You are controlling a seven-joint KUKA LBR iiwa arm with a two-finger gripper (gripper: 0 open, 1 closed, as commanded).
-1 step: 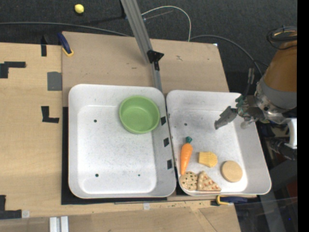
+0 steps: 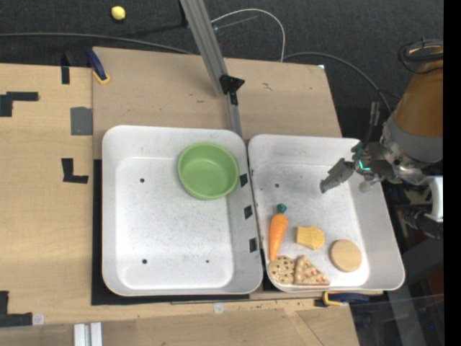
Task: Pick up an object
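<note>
The right bin point(image 2: 302, 153) holds toy food along its front: an orange carrot point(image 2: 277, 234), a yellow chunk point(image 2: 310, 236), a round tan biscuit point(image 2: 346, 255), a chocolate-chip cookie point(image 2: 282, 270) and a pizza-like wedge point(image 2: 311, 272). A green bowl point(image 2: 208, 170) sits upright at the back of the left bin point(image 2: 144, 215). My gripper point(image 2: 344, 176) hangs over the right bin's back right part, above and to the right of the carrot and apart from all the food. I see no object carried by it.
A grey metal pole point(image 2: 209, 42) slants down from the top to the ridge between the bins. Cables run across the bench behind the bins. A small yellow ball point(image 2: 118, 12) lies on the dark floor at top left.
</note>
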